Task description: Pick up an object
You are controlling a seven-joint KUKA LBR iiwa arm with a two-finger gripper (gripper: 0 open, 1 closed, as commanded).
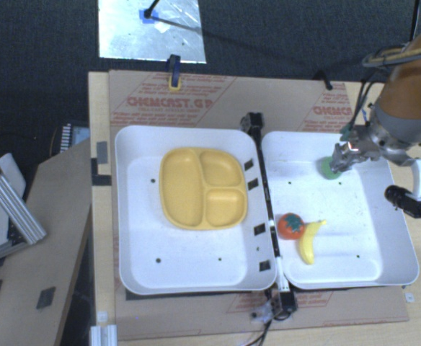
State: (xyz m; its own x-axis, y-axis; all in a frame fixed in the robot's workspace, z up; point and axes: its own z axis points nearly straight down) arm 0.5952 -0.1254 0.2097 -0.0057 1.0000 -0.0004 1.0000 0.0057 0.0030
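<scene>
- The small flat green round object (329, 169) lies in the upper part of the right shallow white bin (383, 269), at right of centre in the frame, near the bin's upper wall.
- The claw (342, 156) sits directly over this green object, at or just above its upper right edge. Whether the claw is apart, together or clamped cannot be told; the tip is too small and blurred.
- Judged step: the approach or descent onto the green object. No object is seen lifted off the bin floor.
- Next move calls for: centring the claw on the low, flat object, seating the tips to the bin floor, closing, then a straight lift. A thin object offers little to grip, so a slip is likely.
- Other candidates in the same bin, lower in the frame: a red-orange tomato-like toy (291, 225) touching a yellow toy banana (309, 242); both well apart from the claw.
- The left shallow white bin (135, 265) holds a yellow plastic divided plate (202, 187).
- Both bins rest on a brown cardboard sheet (196, 99) on the desk.
</scene>
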